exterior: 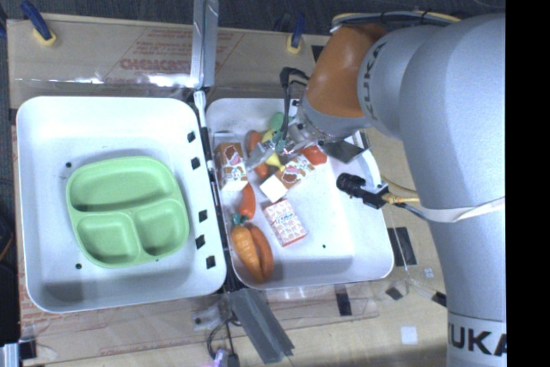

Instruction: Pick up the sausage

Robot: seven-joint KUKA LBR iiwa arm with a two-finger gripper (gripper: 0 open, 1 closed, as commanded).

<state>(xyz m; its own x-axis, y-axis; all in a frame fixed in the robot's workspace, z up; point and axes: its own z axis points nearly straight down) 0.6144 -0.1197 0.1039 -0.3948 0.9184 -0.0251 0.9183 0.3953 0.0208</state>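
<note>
The sausage [247, 200], a small orange-red link, lies in the right bin [344, 245] near its left wall, just above a brown bread roll [252, 252]. My gripper [285, 147] reaches down into the pile of toy food at the bin's upper middle, up and to the right of the sausage and apart from it. The orange wrist band and grey arm cover most of the gripper from above.
Around the gripper lie a red-and-white packet [284, 223], a white cube [272, 188], a brown patterned piece [229, 161], a green item [277, 122] and other red pieces. The left bin [51, 133] holds a green divided plate [129, 209]. A black cable plug [359, 187] hangs over the right bin.
</note>
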